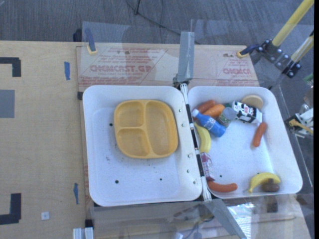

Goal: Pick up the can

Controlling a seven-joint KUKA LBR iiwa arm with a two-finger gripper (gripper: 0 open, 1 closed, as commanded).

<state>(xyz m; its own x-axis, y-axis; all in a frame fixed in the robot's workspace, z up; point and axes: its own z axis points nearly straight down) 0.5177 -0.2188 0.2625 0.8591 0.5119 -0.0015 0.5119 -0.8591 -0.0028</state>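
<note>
As the gripper stands: whether it is open, closed or gripping anything cannot be told from this camera view.
Step in hand: the approach, by judgement; the can lies among the other things in the bin and nothing is lifting it.
Can: most likely the small grey-green cylinder (227, 116) in the far left part of the right bin (285, 133), though it is too small for certainty.
Close neighbours: a blue bottle (209, 124) touches it on the left, a black-and-white carton (246, 112) lies just beside it on the right, and two orange sausages (209, 107) sit at its far left.
Further out in that bin: a yellow banana (203, 138) along the left wall, an orange sausage (258, 134) to the right, and a second banana (261, 180) and another sausage (223, 186) by the near wall, well apart from the can.
Left bin: the left bin (94, 148) holds a yellow divided plate (145, 128), which is no part of this pick.
Next move calls for: a descent from above onto the can, jaws set across its narrow width and turned so that they slip between bottle and carton.
Risk: in such a tight cluster the gripper may well nudge or grab a neighbour instead.
</note>
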